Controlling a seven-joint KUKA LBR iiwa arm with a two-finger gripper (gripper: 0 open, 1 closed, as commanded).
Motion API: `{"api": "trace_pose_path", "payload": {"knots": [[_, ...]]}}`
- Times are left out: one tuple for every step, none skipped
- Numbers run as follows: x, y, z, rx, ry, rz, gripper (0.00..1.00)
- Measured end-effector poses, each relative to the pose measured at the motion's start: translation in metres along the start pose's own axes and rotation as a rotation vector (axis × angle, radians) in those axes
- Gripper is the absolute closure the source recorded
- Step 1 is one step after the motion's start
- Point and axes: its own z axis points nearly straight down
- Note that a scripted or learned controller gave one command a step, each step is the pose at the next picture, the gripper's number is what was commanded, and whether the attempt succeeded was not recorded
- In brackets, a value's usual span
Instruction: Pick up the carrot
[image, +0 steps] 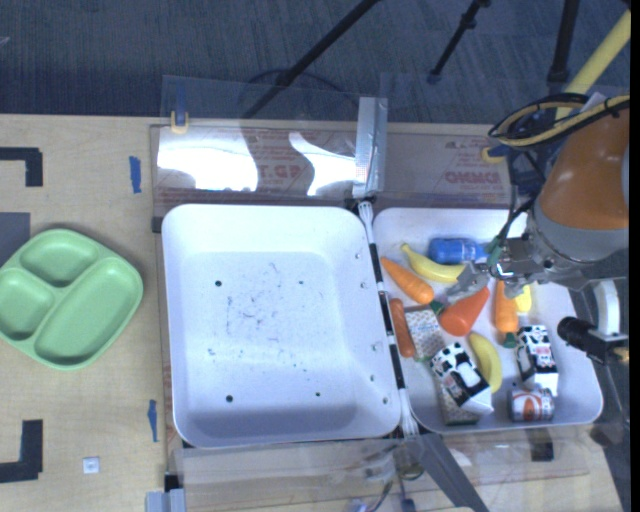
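We see even, bright overhead light; strong glare whitens the clear panel (250, 160) behind the left bin (190, 240). Shadows are soft, and detail is slightly blurry throughout.

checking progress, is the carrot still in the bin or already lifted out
In the bin. The carrot lies flat in the right bin, beside a yellow banana, with the gripper to its right and not around it.
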Motion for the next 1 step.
{"api": "trace_pose_path", "payload": {"knots": [[-0.0534, 0.0324, 0.0222, -0.004, -0.002, -0.182, 0.0]]}}
